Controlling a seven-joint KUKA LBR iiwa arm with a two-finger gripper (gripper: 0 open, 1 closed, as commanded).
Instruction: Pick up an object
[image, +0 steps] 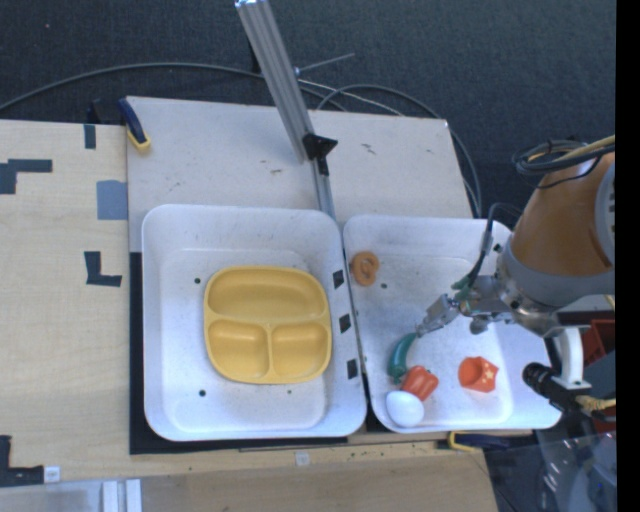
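The right bin (430, 235) holds several small objects. A brown ring-shaped piece (365, 267) lies near its far left corner. By the near left corner lie a teal curved piece (401, 352), a red-orange piece (420, 382) and a white egg (405, 408). An orange piece (478, 374) rests toward the near right. My gripper (456, 321) hangs over the middle of this bin, above and between the teal piece and the orange piece. Its fingers (434, 317) are spread, open, with nothing between them.
The left bin (165, 300) bears a yellow divided plate (268, 323). A grey metal post (285, 80) slants in from the top to the bins' shared far edge. Cables run across the dark floor behind the bench.
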